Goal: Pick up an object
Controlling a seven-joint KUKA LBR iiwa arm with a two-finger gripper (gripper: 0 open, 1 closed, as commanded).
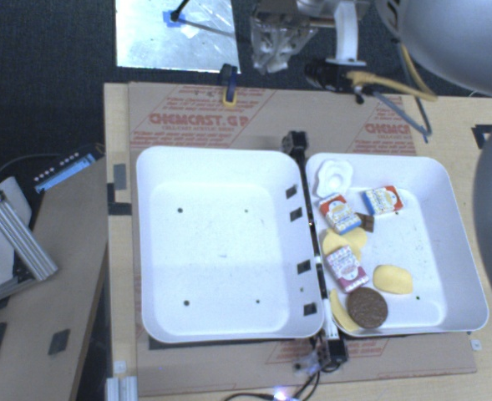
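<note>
The right bin (459,224) holds several small items along its left side. A white cup-like piece (333,174) lies at the back. Two small cartons sit near it, one red and white (339,213), one blue and orange (382,200). Further forward are a pink carton (345,267), a yellow lump (393,279), a brown round disc (367,307) and a yellow curved piece (338,306). My gripper (272,50) hangs high at the top of the view, beyond the bins' far edge, well apart from every item.
The left bin (154,224) stands beside the right one, joined by a black divider strip (311,241). Both rest on a cardboard sheet (195,119). A shiny metal plate (174,23) lies at the back left. The grey arm (446,23) crosses the top right.
</note>
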